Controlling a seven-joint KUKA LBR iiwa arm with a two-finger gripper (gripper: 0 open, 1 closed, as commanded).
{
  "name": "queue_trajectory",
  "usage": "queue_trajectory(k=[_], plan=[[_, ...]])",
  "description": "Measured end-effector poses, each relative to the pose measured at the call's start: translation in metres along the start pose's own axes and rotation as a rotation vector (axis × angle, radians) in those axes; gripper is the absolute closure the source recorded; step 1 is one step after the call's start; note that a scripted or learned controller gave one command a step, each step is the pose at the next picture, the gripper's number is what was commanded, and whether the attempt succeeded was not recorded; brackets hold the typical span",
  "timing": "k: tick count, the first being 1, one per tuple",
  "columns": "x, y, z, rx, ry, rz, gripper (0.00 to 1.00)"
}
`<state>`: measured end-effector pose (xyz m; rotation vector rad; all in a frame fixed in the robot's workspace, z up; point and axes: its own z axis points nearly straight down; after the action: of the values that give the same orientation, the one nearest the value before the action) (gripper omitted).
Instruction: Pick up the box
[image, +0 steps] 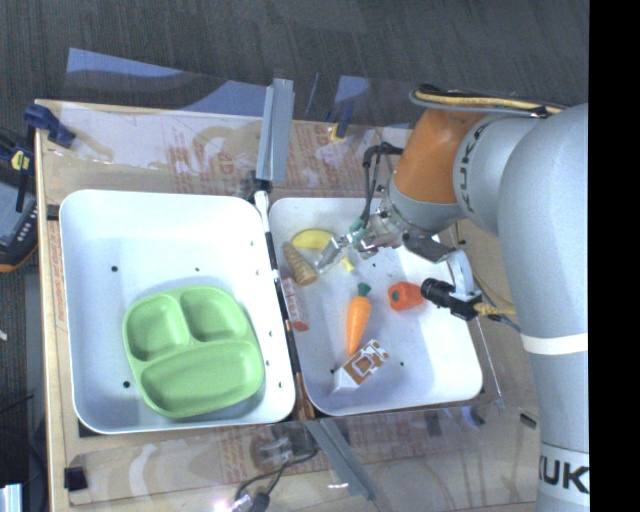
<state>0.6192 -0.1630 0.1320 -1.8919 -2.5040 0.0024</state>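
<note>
The box (365, 362) is a small brown and white carton lying flat near the front of the right bin (450, 375). My gripper (337, 250) hangs over the back left part of that bin, well behind the box and apart from it. Its tip is close to a yellow fruit (311, 240) and a brown cone-shaped item (298, 265). The view is too small to show how its tip stands. Nothing from the bin is seen lifted.
An orange carrot (357, 318) lies just behind the box. A red-orange fruit (404, 295) sits to the carrot's right. The left bin (90, 225) holds a green divided plate (195, 350). The arm's wrist covers the right bin's back right corner.
</note>
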Motion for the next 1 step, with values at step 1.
queue_trajectory(k=[1], plan=[[0.0302,0.0173,-0.0268,-0.003,-0.003,-0.255,0.00]])
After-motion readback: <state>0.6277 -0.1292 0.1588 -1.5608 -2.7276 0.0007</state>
